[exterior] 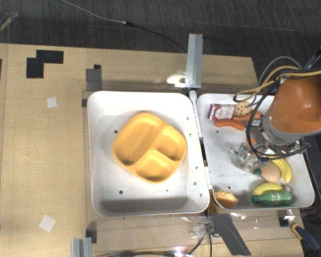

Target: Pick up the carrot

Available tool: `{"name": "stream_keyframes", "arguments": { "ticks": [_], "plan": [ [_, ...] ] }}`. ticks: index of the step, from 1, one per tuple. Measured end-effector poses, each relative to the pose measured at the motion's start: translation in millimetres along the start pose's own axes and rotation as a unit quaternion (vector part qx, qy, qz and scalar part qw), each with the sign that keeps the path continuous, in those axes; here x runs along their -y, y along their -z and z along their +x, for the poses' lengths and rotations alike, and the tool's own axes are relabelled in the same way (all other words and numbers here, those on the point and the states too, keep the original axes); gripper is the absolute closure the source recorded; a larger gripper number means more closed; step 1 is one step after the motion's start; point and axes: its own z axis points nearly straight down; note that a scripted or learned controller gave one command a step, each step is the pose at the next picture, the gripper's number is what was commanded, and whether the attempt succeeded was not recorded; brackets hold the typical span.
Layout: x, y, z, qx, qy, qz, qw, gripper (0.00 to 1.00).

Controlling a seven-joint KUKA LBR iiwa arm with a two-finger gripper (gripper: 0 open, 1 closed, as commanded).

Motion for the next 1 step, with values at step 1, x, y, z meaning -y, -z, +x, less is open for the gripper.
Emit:
{"name": "stream_keyframes", "arguments": {
  "ticks": [1],
  "plan": [
    [36.3,71.9,-43.7,0.002,-0.097,0.003,0.9953,1.0]
  ]
}}
